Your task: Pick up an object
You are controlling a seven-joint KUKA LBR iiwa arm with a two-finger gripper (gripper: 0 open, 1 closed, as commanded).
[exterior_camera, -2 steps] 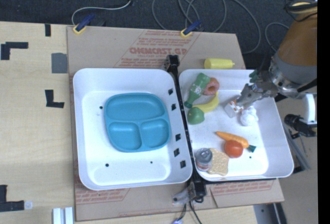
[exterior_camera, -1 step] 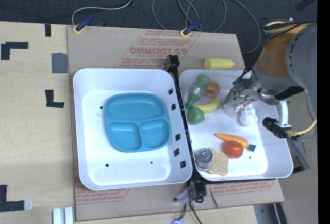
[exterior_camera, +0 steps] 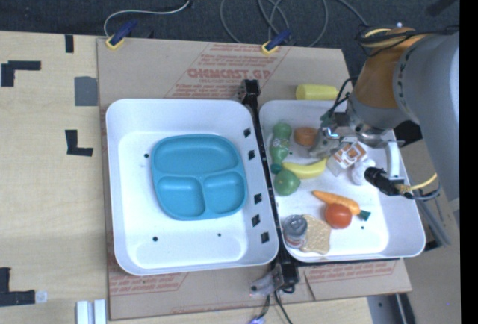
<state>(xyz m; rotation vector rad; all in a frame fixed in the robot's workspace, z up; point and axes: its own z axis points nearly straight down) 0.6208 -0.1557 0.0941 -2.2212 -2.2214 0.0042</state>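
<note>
The left bin (exterior_camera: 127, 240) on the table holds a blue divided plate (exterior_camera: 199, 175). The right bin (exterior_camera: 396, 237) carries the candidates: a green pear-like fruit (exterior_camera: 286, 181) and a paler green piece (exterior_camera: 281, 131) by the dividing wall, a banana (exterior_camera: 305, 166), a brown round item (exterior_camera: 305, 136), a small white carton (exterior_camera: 348, 156), a carrot (exterior_camera: 334, 199), a tomato (exterior_camera: 338, 216), a cracker (exterior_camera: 317, 236) and a small grey can (exterior_camera: 294, 226) at the near edge. A yellow block (exterior_camera: 317, 92) lies on the cardboard beyond the bin's far rim.

The claw (exterior_camera: 331, 134) hangs over the far middle of the right bin, between the brown item and the carton, just beyond the banana's right end. Whether it is released or clenched cannot be told, and nothing shows between its tips.

The crowding is probably the main difficulty: three things sit close under the wrist. A clean pick likely means committing to one, centring the tips across its narrow width, and descending straight so neighbours are not nudged aside.
</note>
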